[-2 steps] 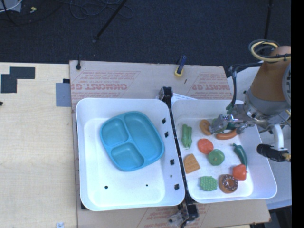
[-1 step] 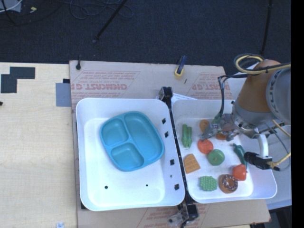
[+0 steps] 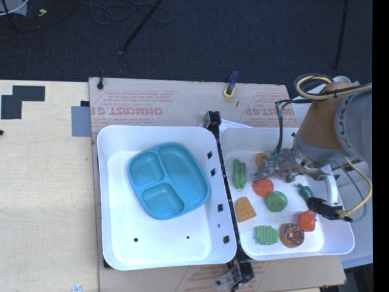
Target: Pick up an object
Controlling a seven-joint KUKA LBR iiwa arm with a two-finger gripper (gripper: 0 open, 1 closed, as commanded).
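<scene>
The right bin (image 3: 340,242) holds several toy foods: a green pickle (image 3: 239,174), a red tomato (image 3: 263,187), a green apple (image 3: 276,201), an orange cracker (image 3: 245,209), a bumpy green piece (image 3: 265,235), a donut (image 3: 292,235) and a red piece (image 3: 307,221). My gripper (image 3: 277,168) hangs low over the bin's upper middle, just above and to the right of the tomato, beside a small orange piece (image 3: 261,159). I see nothing held in it.
The left bin (image 3: 121,242) holds a blue divided plate (image 3: 168,179). A black divider (image 3: 222,187) runs between the bins. The arm's orange band (image 3: 322,117) and cables (image 3: 352,205) crowd the right bin's far right side.
</scene>
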